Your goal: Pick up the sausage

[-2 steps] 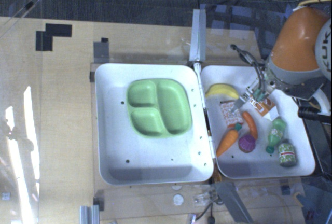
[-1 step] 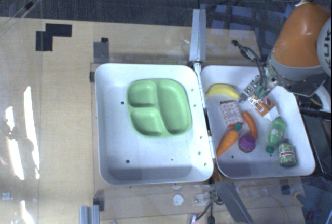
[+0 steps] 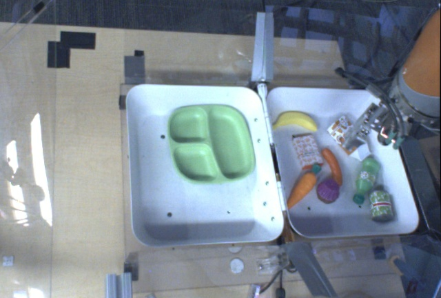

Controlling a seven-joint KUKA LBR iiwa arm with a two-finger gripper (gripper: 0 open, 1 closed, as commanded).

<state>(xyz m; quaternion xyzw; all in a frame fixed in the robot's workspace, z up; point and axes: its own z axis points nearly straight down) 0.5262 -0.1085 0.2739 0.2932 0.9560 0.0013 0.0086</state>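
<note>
Green divided plate (image 3: 210, 143) sits in the left bin (image 3: 148, 172). Right bin (image 3: 406, 221) holds the sausage (image 3: 332, 163): a short orange-red cylinder, lying slantwise between the patterned packet (image 3: 305, 150) and the green bottle (image 3: 366, 177). Gripper (image 3: 358, 132) hovers just above-right; its state cannot be determined.

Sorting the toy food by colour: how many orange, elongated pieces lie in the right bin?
2: a carrot near the bin's left wall, and a sausage just right of it, above the purple piece. None seems hidden.
</note>
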